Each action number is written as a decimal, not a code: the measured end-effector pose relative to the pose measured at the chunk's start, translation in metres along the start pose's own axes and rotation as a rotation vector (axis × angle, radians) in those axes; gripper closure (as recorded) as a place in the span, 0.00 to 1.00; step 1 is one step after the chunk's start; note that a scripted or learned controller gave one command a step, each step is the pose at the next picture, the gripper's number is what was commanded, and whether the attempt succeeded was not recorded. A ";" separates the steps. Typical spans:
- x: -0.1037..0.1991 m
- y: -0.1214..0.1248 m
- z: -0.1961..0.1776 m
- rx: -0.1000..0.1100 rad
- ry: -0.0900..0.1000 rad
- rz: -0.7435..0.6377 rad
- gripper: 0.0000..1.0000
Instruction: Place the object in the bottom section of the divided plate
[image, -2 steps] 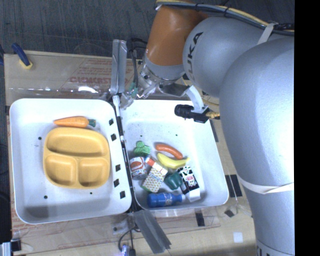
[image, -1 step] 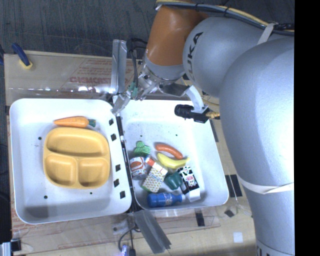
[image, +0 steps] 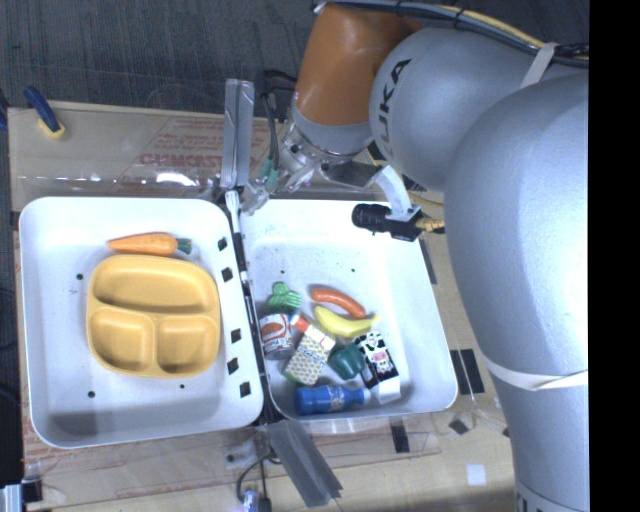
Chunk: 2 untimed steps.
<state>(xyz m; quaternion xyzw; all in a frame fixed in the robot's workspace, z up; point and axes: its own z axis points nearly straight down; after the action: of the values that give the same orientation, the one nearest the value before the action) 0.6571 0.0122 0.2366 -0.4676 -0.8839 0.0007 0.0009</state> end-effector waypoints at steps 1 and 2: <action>0.026 0.010 -0.026 -0.003 -0.003 -0.192 1.00; 0.077 0.000 -0.021 0.000 -0.001 -0.284 1.00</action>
<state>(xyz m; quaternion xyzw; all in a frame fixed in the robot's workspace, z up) 0.6133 0.0761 0.2581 -0.3380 -0.9411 0.0007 0.0006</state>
